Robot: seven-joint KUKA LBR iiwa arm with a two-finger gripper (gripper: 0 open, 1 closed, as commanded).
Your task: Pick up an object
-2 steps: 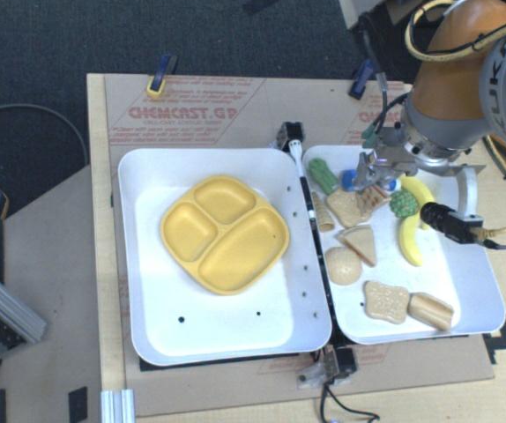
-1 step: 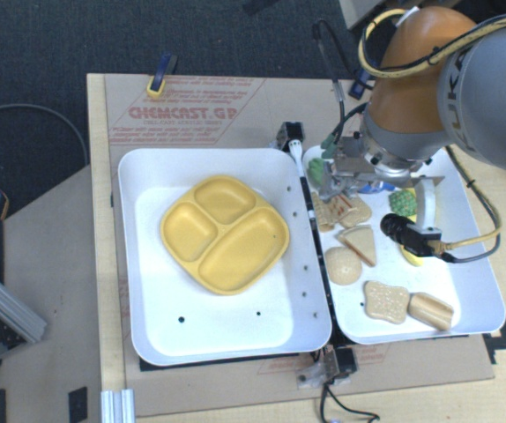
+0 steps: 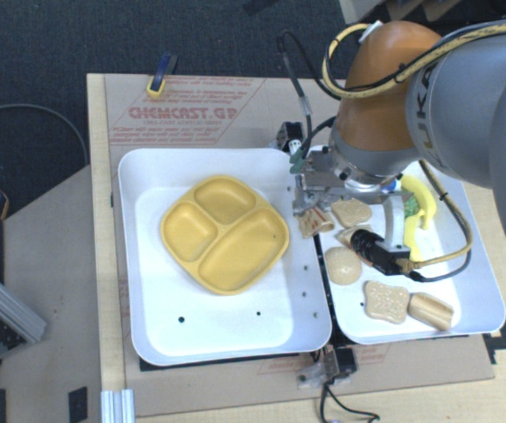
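Apparently the pick is only beginning — nothing is leaving the bins yet. The arm (image 3: 429, 86) is reaching in over the right bin (image 3: 491, 298), and its gripper (image 3: 316, 203) is hanging low at that bin's left wall, just beside the seam with the left bin (image 3: 134, 236). A small brown food piece (image 3: 313, 224) is lying directly under the gripper, touching or nearly touching it, but whether the piece is sitting between the fingers or merely below them I cannot tell, and how the fingers stand is hidden by the wrist housing.

Other candidates are lying close by in the right bin: a tan cracker-like piece (image 3: 352, 211), a pale round piece (image 3: 343, 266), a toast-shaped piece (image 3: 385, 302), a bread-roll shape (image 3: 431, 309) and a banana (image 3: 420, 203) half under the arm. The yellow divided plate (image 3: 225, 233) is resting alone in the left bin.

As I judge it, the grasp and the lift — the whole of the task — are left to do.
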